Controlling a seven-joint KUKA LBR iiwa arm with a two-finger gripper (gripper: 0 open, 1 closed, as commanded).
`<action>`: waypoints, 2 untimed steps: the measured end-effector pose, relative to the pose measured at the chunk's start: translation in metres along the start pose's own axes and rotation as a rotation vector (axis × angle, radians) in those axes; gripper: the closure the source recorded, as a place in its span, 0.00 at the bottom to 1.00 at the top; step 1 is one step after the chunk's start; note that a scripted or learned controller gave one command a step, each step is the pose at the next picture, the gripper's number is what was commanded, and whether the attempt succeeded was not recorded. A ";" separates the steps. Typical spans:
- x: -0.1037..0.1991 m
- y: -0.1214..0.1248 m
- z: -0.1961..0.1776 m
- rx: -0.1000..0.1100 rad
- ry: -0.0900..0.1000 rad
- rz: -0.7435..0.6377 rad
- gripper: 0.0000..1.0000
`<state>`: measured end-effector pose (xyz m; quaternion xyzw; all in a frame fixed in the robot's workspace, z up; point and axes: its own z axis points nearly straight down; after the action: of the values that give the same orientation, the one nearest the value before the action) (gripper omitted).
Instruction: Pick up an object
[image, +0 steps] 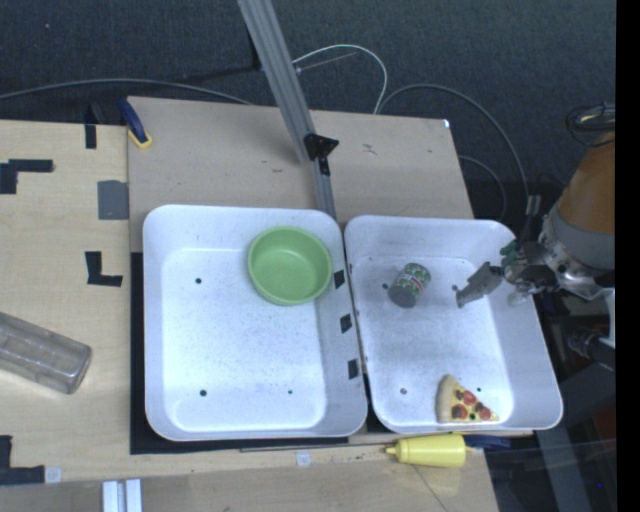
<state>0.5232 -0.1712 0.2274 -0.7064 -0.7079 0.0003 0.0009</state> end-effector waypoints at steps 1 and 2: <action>0.000 0.000 0.000 0.000 0.000 0.000 0.00; -0.004 -0.001 0.063 0.006 0.001 0.002 0.00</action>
<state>0.5217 -0.1751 0.1639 -0.7069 -0.7073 0.0022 0.0032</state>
